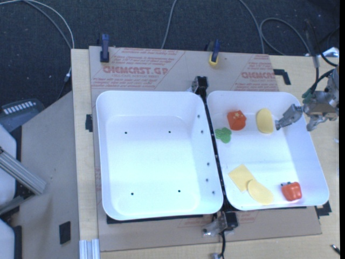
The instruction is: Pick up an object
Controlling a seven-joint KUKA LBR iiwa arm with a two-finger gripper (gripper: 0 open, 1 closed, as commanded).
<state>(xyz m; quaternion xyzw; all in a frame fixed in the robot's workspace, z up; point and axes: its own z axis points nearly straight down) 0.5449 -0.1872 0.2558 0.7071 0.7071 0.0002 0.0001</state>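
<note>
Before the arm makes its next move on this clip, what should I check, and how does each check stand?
1. Things to pick lie in the right bin: ok.
2. Gripper is over the right bin's far right edge: ok.
3. Nothing shows between the fingers: ok.
4. Nearest target, the yellow lemon, lies apart from the red pepper: ok.
5. Gripper height above the bin: cannot tell.
6. Cheese slice touches the yellow piece, a harder pick: not ok.

Smooth glossy white plastic bins (156, 99)
</note>
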